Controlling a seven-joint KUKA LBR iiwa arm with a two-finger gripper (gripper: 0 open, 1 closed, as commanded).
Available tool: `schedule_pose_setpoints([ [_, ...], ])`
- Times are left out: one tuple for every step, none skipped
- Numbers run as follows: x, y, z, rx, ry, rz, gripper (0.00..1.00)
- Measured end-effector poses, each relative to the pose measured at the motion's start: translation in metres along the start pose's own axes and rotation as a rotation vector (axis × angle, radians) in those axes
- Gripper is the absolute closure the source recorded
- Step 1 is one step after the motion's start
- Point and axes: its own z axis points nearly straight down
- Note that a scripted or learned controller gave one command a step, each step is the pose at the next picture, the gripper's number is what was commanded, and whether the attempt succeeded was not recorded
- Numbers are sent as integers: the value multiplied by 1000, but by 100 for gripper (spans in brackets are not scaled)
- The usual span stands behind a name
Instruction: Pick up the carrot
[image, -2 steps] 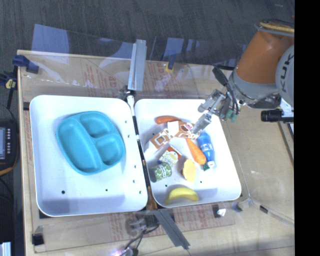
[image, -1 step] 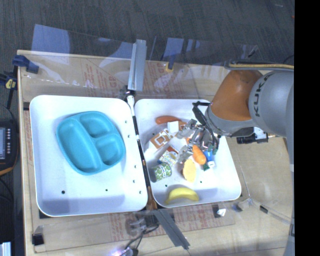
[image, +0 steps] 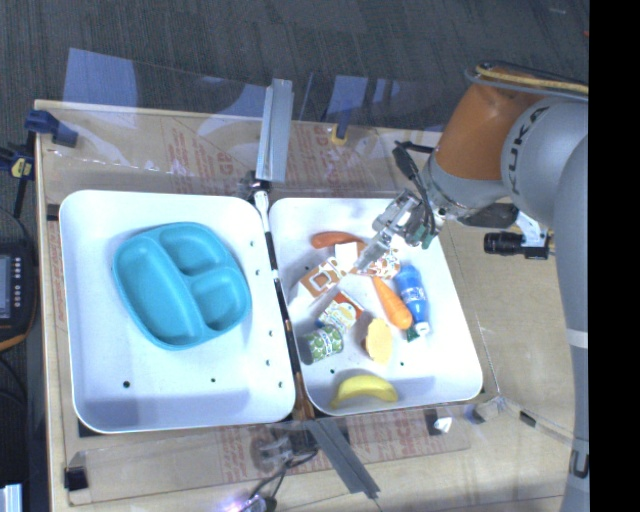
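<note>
One gripper (image: 383, 247) above carrot (image: 392, 302) (crowded bin (image: 458, 330)), bottle (image: 412, 297) beside.

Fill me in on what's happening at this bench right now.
A grey KUKA arm reaches in from the right, its gripper low over the right bin, among a pile of toy food. The carrot it is meant to pick up lies in that bin just below the gripper, beside a blue bottle, not lifted. A banana lies near the front wall. The left bin holds a blue divided plate.
</note>
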Motion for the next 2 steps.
schedule_pose_setpoints([
  [52,-41,71,-4,-5,-43,0],
  [51,-40,60,-5,-8,-46,100],
])
